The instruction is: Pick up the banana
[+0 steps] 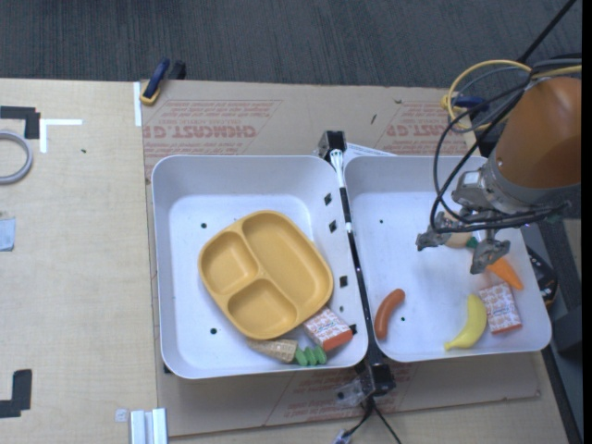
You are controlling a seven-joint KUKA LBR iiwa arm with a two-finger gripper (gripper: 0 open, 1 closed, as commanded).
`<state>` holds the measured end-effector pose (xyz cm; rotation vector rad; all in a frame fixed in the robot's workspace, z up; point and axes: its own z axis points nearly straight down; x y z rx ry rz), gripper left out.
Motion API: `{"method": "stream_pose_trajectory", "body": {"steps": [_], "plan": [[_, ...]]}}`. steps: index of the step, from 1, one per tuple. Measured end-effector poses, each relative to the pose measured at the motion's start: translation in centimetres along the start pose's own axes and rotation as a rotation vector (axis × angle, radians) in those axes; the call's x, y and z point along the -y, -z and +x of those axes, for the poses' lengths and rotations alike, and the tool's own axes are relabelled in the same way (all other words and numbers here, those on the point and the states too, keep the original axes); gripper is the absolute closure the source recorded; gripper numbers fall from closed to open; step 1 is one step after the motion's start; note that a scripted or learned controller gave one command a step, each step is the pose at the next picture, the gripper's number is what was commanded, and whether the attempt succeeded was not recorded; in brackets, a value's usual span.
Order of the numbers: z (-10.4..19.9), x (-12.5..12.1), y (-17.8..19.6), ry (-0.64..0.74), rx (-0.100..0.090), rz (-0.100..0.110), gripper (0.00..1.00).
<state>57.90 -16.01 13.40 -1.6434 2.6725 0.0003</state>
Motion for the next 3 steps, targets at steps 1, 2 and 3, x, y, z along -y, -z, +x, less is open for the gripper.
{"method": "stream_pose_trajectory", "body": {"steps": [1, 2, 3], "plan": [[5.3, 0.7, 2.5, 0.183, 0.000, 0.001, 0.00], [9.1, -5.2, -3.8, 0.367, 0.004, -0.004, 0.00], [5.3, -8.3, -3.9, 0.625, 0.001, 0.008, 0.00]]}}
